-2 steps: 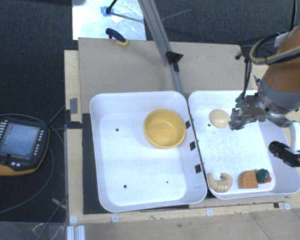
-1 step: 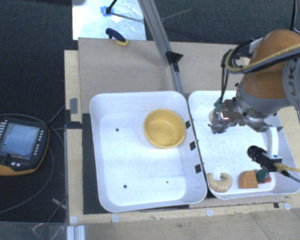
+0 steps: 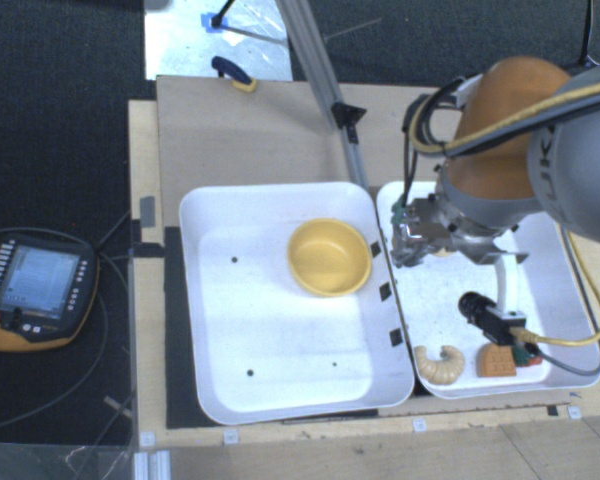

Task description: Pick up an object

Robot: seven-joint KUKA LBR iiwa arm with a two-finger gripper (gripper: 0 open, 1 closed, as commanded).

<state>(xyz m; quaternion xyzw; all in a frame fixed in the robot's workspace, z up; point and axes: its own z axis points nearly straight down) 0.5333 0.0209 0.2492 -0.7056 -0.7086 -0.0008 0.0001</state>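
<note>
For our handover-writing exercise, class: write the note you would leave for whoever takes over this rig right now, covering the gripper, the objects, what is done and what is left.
Gripper: over the far left part of the right bin, with no object seen in its hold.
Objects: a yellow bowl sits upright in the left bin. A croissant-shaped toy and an orange-brown block lie at the right bin's near edge.
Done: nothing is lifted yet.
Left: grasp one object and raise it.
</note>
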